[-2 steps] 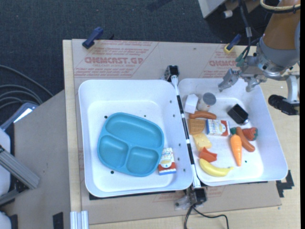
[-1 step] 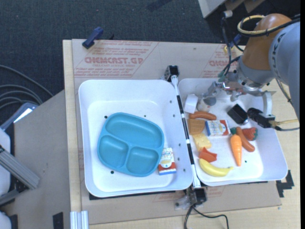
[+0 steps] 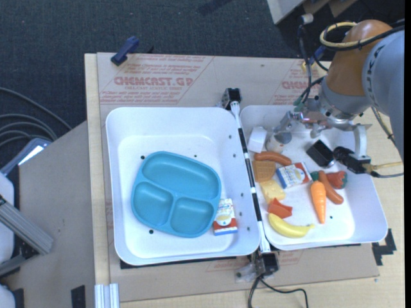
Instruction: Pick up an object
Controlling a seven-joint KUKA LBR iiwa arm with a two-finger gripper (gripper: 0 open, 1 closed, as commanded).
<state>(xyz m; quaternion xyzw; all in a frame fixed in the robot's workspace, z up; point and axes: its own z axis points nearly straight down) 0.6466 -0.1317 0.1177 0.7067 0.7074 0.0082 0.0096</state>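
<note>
Several toy foods crowd right bin (image 3: 367, 226): carrot (image 3: 318, 201), banana (image 3: 288, 226) near middle. Gripper (image 3: 302, 122) hovers at far end, finger state unclear. Carrot looks light, stiff, slick; grab mid-body.

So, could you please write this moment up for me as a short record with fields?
left bin: blue divided plate, small carton beside its right edge
right bin: banana, carrot, hot dog, small milk carton, other toy food
arm: grey with orange band, reaching in over the right bin's far end
tool: above the right bin's far side, nothing seen held
</note>
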